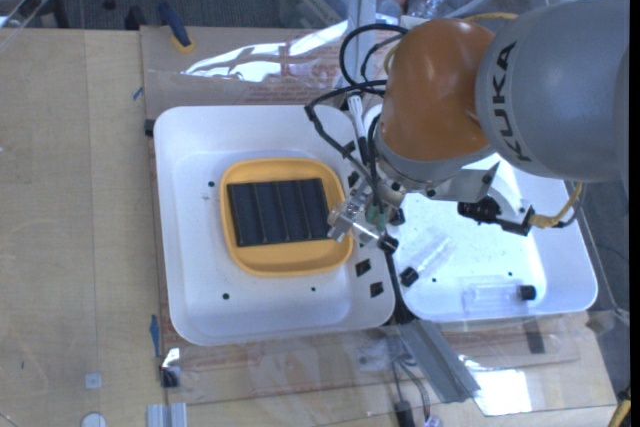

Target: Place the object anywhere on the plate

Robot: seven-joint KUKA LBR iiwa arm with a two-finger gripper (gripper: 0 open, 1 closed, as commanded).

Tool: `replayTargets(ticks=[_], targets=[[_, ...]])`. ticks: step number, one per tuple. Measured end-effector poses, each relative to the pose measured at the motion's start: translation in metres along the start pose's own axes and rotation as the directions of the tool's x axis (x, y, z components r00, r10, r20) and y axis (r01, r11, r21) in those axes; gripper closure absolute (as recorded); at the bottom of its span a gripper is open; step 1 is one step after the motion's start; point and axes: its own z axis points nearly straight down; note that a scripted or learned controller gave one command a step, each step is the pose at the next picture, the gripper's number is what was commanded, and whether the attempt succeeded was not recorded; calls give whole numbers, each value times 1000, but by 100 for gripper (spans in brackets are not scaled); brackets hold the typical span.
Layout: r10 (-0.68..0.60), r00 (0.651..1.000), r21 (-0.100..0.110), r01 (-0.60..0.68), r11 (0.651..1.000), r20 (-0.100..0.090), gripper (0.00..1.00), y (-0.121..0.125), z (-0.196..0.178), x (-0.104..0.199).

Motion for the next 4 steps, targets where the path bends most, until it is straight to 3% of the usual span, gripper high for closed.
replayTargets(ticks=[1, 2, 3, 4], targets=[[1, 1000, 0, -1, 1000, 0, 0, 0, 0, 0], [-137, 991, -3, 137, 991, 7, 0, -34, -1, -63], [-663, 749, 0, 663, 749, 12, 0, -55, -42, -143], [-676, 737, 2, 676, 737, 11, 0, -131, -133, -187]])
